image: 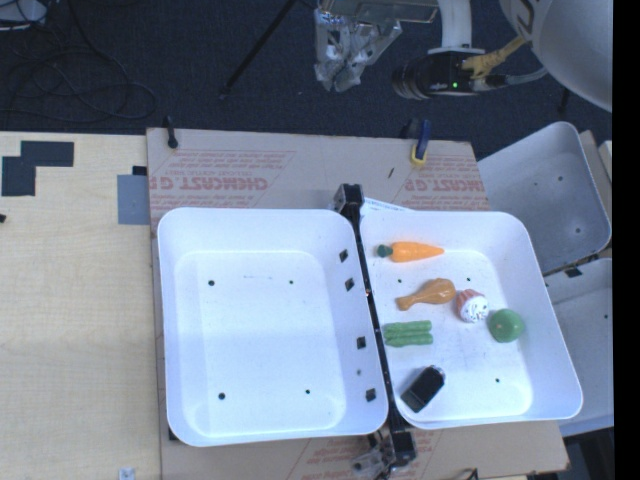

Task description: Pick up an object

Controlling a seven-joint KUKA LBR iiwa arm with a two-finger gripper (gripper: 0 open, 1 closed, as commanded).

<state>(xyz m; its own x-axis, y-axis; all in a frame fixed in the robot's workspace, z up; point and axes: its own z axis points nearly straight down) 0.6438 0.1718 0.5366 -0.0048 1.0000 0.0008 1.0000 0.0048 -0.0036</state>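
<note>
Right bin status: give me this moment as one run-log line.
gripper: raised beyond bins, holding nothing | right bin: carrot, drumstick, green pod, black block, green ball

The grey two-finger metal gripper (340,63) is blurred against the dark floor, finger spacing unreadable; the large pale grey robot arm (570,28) is cropped by the top edge

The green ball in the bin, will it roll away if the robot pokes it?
Probably yes. The green ball looks round and smooth, so a nudge would likely send it rolling across the flat floor of the right bin. It sits close beside the small red and white toy, which might stop it on that side. It looks light, likely plastic.
</note>
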